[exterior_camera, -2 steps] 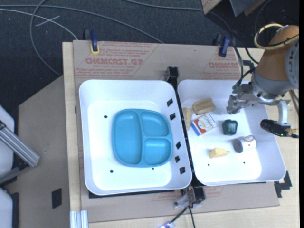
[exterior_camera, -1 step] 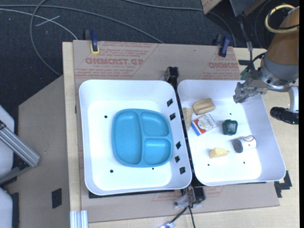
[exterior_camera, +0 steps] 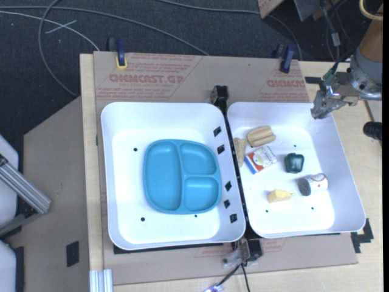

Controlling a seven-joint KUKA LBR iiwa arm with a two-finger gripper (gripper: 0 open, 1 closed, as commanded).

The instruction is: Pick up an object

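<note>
The right bin [exterior_camera: 340, 181] holds several small objects: a tan bread roll [exterior_camera: 261, 135], a red and white packet [exterior_camera: 261, 159], a dark green pepper [exterior_camera: 295, 162], a yellow cheese wedge [exterior_camera: 279, 195], a grey and white piece [exterior_camera: 311, 184] and a tan cone [exterior_camera: 240, 148] by the left wall. My gripper [exterior_camera: 322, 108] hangs above the bin's far right corner, apart from all of them. Nothing shows between its tips.
The left bin [exterior_camera: 121, 163] holds a blue divided plate [exterior_camera: 180, 176]. Black clips run along the seam between the bins [exterior_camera: 225, 163]. Blue clamps [exterior_camera: 121, 52] [exterior_camera: 287, 58] pin the cardboard at the bench's far edge. Cables lie on the dark floor beyond.
</note>
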